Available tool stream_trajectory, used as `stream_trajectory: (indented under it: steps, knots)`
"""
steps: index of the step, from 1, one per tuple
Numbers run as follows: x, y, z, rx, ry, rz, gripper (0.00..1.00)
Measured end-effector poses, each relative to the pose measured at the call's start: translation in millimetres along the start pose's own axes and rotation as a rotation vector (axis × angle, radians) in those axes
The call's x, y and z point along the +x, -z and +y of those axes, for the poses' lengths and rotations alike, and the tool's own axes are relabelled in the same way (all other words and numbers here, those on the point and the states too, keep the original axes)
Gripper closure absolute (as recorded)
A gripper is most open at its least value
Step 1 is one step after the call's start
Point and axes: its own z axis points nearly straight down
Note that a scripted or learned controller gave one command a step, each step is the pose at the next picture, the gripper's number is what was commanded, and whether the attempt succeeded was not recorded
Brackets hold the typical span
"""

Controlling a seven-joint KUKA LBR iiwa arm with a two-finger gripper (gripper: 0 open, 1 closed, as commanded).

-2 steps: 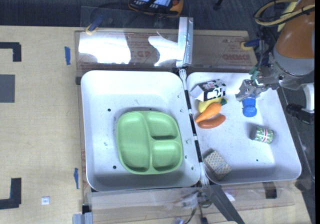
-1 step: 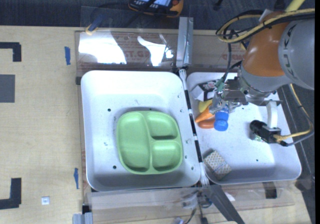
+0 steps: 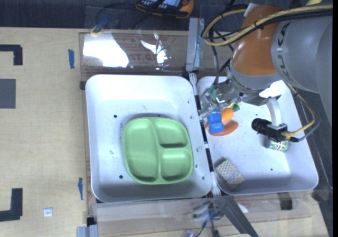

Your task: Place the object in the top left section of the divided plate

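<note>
Camera view, left to right: the green divided plate (image 3: 157, 150) sits in the left bin (image 3: 100, 98), all sections bare. In the right bin (image 3: 296, 172), my gripper (image 3: 222, 105) hovers just above the blue-and-orange object (image 3: 219, 123); whether it pinches anything, I cannot tell. The plate lies well to the object's left.
</note>
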Motion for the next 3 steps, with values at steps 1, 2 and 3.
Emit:
stream_trajectory:
  steps: [1, 2, 3]
  knots:
    - [45.7, 24.7, 22.2, 0.001, -0.323, -0.001, 1.00]
    - [100.7, -40.5, 41.4, 0.006, -0.076, 0.002, 1.00]
    - [100.5, -40.4, 41.4, 0.005, -0.076, 0.001, 0.00]
